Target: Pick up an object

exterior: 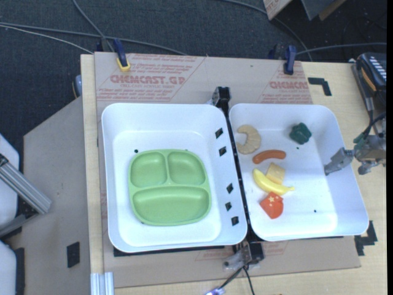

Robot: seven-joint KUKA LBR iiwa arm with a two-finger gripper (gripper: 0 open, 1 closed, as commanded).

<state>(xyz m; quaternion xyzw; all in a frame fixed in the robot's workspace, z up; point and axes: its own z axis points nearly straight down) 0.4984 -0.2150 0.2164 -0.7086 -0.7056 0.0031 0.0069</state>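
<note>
Reaching in low from the right edge, the gripper [344,160] hovers over the right bin's [319,223] bare right side, jaw spread impossible to tell, well apart from the sausage [269,156], banana [270,182] and strawberry [272,206] near the bin's left wall.

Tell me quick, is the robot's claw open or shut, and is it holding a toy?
Gripper: at the right bin's right rim, holding no toy; open or shut cannot be told.

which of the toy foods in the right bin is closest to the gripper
The dark green piece, alone in the right bin's far corner. It lies nearer the gripper than the foods clustered by the divider.
</note>
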